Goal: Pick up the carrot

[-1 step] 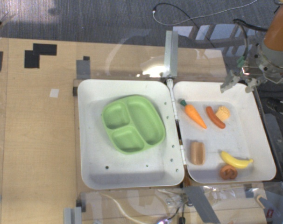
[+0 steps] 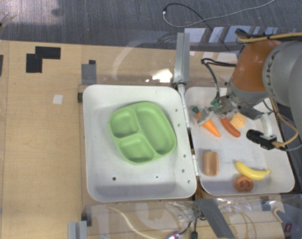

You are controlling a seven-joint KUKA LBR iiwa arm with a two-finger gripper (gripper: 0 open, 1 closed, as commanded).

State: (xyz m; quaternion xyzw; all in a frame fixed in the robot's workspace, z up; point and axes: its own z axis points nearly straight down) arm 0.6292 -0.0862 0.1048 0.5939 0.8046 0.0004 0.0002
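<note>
The carrot (image 2: 210, 127) lies in the right bin (image 2: 285, 183), beside the red sausage (image 2: 230, 127). The end effector (image 2: 217, 105) hovers just above; I cannot tell its finger state. Descend centred on the carrot, avoiding the sausage.

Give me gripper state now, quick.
Gripper: cannot be told. It sits low over the right bin, just above the carrot.

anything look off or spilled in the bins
Nothing stands out. The green plate sits flat in the left bin; the carrot, banana and other toy food lie loose in the right bin, none spilled over the rims.
</note>
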